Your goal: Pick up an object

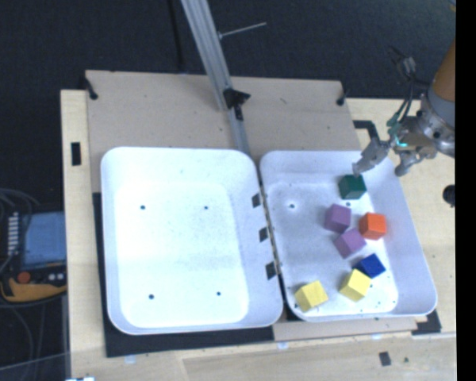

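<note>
A: Where was the pincer (387,159)?

B: Above the far right corner of the right bin (301,173), its two fingers spread apart with nothing between them.

A: And the things to pick?

B: A green cube (351,186) lay just below and left of the pincer, near its left fingertip; whether they touched I could not tell. Farther down from the pincer sat two purple cubes (338,217), one below the other, with an orange cube (373,225) to their right. Beyond those lay a blue cube (370,265) touching a yellow cube (355,284), and another yellow block (311,295) farthest off, down-left.

A: The left bin (174,236)?

B: Well to the pincer's left on the desk (75,213).
</note>
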Controlling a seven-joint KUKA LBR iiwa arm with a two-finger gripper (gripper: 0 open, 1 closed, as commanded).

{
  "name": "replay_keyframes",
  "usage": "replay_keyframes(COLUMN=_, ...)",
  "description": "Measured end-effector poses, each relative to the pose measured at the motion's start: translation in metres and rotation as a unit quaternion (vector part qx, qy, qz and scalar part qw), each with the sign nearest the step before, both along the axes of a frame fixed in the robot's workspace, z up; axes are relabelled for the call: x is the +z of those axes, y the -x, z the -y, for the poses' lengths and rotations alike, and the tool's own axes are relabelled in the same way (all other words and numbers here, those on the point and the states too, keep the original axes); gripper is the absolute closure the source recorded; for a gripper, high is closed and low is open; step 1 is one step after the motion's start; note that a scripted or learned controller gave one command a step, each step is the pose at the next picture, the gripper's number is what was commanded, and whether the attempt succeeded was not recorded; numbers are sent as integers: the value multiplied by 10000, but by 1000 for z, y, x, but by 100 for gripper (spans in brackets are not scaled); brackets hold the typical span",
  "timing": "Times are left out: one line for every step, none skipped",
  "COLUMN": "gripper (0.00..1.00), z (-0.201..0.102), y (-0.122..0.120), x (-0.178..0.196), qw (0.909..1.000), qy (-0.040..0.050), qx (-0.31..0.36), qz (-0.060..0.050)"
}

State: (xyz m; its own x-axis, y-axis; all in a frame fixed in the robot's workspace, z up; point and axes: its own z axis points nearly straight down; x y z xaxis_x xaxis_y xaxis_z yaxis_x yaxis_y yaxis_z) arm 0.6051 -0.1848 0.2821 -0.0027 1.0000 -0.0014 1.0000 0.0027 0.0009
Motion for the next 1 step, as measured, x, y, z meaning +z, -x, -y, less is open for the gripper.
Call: replay_keyframes(gripper=0, z=0, y=0, x=0, qw=10000, qy=2, qx=5, qz=-1)
